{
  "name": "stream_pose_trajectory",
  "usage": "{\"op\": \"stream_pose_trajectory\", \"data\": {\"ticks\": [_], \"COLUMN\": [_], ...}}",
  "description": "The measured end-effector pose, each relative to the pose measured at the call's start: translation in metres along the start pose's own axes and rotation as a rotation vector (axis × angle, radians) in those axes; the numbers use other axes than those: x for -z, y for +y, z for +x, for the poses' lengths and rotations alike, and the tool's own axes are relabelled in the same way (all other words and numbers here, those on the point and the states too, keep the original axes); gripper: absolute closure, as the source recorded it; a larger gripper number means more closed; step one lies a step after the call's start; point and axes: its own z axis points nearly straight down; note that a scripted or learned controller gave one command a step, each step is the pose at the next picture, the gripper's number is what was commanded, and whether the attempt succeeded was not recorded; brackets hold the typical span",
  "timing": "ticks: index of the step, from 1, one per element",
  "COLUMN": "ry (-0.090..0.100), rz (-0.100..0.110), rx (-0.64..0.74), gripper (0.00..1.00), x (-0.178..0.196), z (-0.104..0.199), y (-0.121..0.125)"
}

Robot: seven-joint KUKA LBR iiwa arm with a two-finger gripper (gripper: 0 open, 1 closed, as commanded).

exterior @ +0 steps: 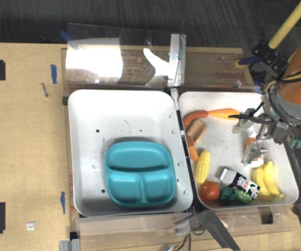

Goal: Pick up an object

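**Ana:** Nothing is lifted yet, as far as I can judge. The hand [256, 149] hangs low in the right bin [221, 101], near its right wall, just above the bananas [268, 179]. No object sits between its tips, and whether they are spread or pressed together I cannot tell; the metal there is a blur.

**Ben:** So the pick is still to do?

**Ana:** That is my reading. Every candidate lies on the bin floor: the bananas closest, just under and to the right of the hand; a small black-and-white packet [243, 183] beside them; a green broccoli-like piece [232, 194] and a tomato [209, 191] along the near wall; an ear of corn [203, 165] further left; a carrot [221, 113] and a sausage [195, 117] toward the far wall.

**Ben:** And the other bin?

**Ana:** The left bin [88, 106] holds a teal divided tray [139, 172], well apart from the hand.

**Ben:** Any writing?

**Ana:** The packet carries markings, too small to read. Faint lettering shows on the cardboard surface [20, 140] beyond the bins, behind clear sheeting; illegible too.
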Motion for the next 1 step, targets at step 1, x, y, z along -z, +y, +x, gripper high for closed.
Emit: {"op": "stream_pose_trajectory", "data": {"ticks": [1], "ry": [-0.008], "rz": [0.003], "rx": [0.107], "gripper": [0.0], "x": [-0.1148], "z": [-0.0281], "y": [-0.0409]}}
